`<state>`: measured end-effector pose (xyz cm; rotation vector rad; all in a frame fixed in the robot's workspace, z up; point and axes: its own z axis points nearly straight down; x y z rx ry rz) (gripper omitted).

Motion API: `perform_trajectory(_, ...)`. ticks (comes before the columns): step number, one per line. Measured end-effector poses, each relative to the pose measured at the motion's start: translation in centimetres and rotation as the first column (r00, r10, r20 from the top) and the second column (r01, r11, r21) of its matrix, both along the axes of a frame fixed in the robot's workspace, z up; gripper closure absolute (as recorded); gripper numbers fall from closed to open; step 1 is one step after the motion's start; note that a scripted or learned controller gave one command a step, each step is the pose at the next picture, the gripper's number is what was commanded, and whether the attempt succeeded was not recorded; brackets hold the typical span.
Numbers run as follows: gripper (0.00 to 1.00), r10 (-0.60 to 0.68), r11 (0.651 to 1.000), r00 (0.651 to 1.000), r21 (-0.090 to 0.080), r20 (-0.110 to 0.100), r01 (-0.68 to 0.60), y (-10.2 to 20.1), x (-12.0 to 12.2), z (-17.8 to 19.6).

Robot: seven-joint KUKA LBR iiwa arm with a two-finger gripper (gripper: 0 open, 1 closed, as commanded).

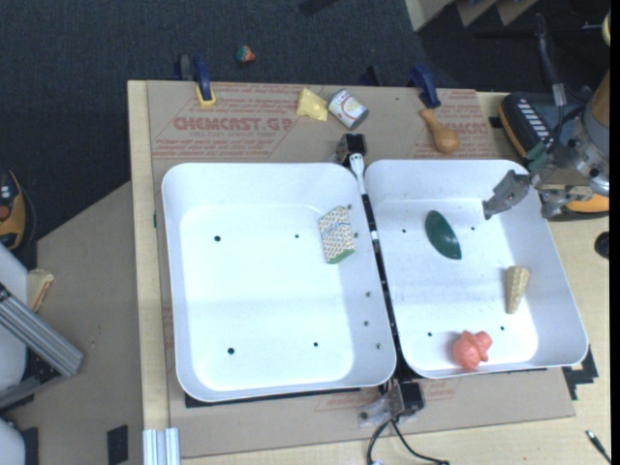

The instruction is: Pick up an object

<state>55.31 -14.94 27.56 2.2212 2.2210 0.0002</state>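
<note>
My gripper [504, 198] hangs over the upper right corner of the right bin [557, 260], with nothing visibly held. A dark green oval object [444, 234] lies in that bin, to the left of and a little below the gripper. Near the bin's right wall lies a tan wedge-shaped piece [515, 287]. At the bin's front sits a pink-red lumpy toy [471, 349]. In the left bin [194, 289], a small patterned packet [336, 233] rests against the right wall.
On the board behind the bins lie a yellow piece [312, 106], a small white box [348, 108] and an orange-brown pear-shaped object [441, 134]. Blue clamps [202, 77] [423, 85] hold the board's back edge. A black clip [353, 148] sits between the bins.
</note>
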Motion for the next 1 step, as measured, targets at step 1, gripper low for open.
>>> perform_trajectory(1, 0.0, 0.005, 1.0, 1.0, -0.003, 0.016, -0.005, 2.86, 0.43, 12.49)
